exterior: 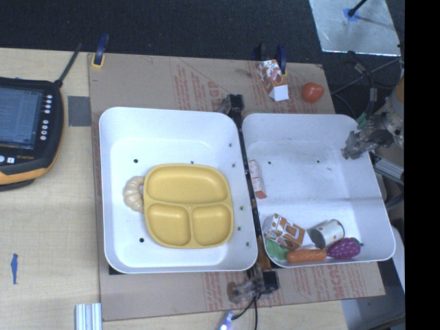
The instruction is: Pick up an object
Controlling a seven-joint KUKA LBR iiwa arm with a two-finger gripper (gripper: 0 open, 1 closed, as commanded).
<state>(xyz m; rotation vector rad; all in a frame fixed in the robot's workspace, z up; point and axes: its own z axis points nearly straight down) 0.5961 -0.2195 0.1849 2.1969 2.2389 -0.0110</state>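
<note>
Brown cardboard (pixel 206 74) covers the tabletop (pixel 41 239) beneath two white bins set side by side; red print runs across the cardboard, too faint for me to read. At the far left edge lies one orange-cased control pendant (pixel 24 129) with a dark screen.

Largest of the loose things is one yellow divided tray (pixel 187 205), three compartments, lying in the left bin (pixel 117 136), with one pale ridged piece (pixel 133 193) touching its left side. The right bin (pixel 309 163) carries the smaller objects, clustered along its near edge: one printed carton (pixel 284 231), one small can (pixel 327 232) on its side, one purple grape bunch (pixel 345 248), one orange carrot (pixel 306 256) and one green piece (pixel 275 251) tucked under the carton. One slim packet (pixel 256 179) rests against the wall between the bins. Beyond the bins, on the cardboard, sit one little carton (pixel 273 78) and one red tomato (pixel 312 92). None of the printing is legible.

My jaws (pixel 357 143) hang over the right bin's far right rim, well apart from that near-edge cluster and from the packet, and I cannot tell whether they are open or closed.
</note>
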